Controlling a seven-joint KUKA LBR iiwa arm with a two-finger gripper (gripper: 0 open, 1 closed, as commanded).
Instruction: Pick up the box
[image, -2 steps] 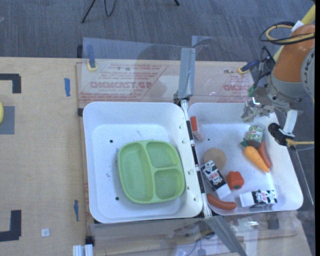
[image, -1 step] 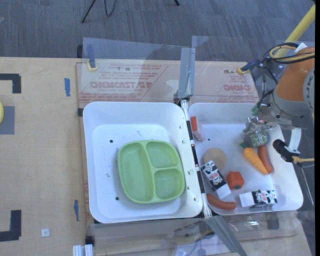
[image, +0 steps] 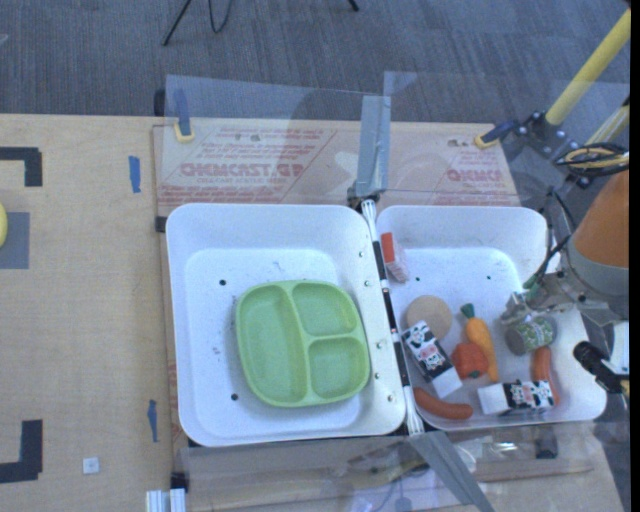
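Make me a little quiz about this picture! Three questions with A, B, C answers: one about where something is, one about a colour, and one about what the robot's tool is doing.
1. Where is the divided plate?
A. In the left bin
B. In the right bin
C. On the wooden bench outside the bins

2. What colour is the divided plate?
A. Red
B. Light green
C. Blue

3. Where is the tool right now?
A. High over the left bin
B. Resting on the divided plate
C. Low at the right side of the right bin, among the toy food

Answers:
1. A: the plate lies flat in the left bin, alone.
2. B: it is pale green all over, with three compartments.
3. C: the tool sits in the right bin near the carrot and the cow-patterned boxes.
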